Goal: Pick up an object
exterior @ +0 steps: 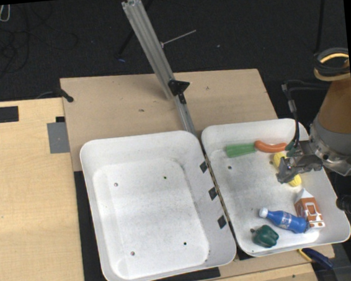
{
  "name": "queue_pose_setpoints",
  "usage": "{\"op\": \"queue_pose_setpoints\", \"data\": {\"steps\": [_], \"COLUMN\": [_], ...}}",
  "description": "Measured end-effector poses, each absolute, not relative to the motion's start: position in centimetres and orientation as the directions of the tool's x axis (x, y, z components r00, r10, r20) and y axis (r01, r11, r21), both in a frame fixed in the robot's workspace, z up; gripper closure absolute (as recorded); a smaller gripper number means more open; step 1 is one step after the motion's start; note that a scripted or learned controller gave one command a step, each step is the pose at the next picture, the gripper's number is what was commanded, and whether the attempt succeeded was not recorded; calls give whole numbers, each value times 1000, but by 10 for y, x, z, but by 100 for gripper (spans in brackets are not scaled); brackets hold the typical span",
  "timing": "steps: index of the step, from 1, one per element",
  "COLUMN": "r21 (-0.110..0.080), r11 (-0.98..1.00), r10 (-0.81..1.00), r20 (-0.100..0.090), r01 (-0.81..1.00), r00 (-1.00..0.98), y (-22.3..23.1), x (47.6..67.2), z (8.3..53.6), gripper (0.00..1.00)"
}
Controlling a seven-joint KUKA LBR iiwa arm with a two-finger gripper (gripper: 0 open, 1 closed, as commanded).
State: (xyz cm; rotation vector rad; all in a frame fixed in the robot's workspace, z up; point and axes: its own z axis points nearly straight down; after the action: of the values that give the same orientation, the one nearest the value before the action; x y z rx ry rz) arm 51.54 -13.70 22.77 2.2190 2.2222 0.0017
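Note:
The right bin [248, 179] holds a carrot-like toy with a green top [241, 150] and orange end [268, 146], a yellow object [292, 179] partly under the gripper, a blue bottle [285, 219], a dark green pepper-like piece [265, 236] and a small red-and-white box [310, 210]. My gripper [287, 172] is low at the right side of this bin, directly over the yellow object. The dark fingers blend together, so their state is unclear.
The left bin [148, 202] lies beside the right one, with black clips along the shared rim [212, 192]. A slanted metal rail [154, 58] rises behind the bins. The arm's orange band [340, 107] stands at the right edge.

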Motion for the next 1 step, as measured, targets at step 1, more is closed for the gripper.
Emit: {"op": "queue_pose_setpoints", "data": {"steps": [1], "r21": [2], "r11": [1], "r10": [1000], "r20": [0], "r01": [1000], "r00": [-1], "y": [-138], "x": [516], "z": [265], "gripper": [100]}}
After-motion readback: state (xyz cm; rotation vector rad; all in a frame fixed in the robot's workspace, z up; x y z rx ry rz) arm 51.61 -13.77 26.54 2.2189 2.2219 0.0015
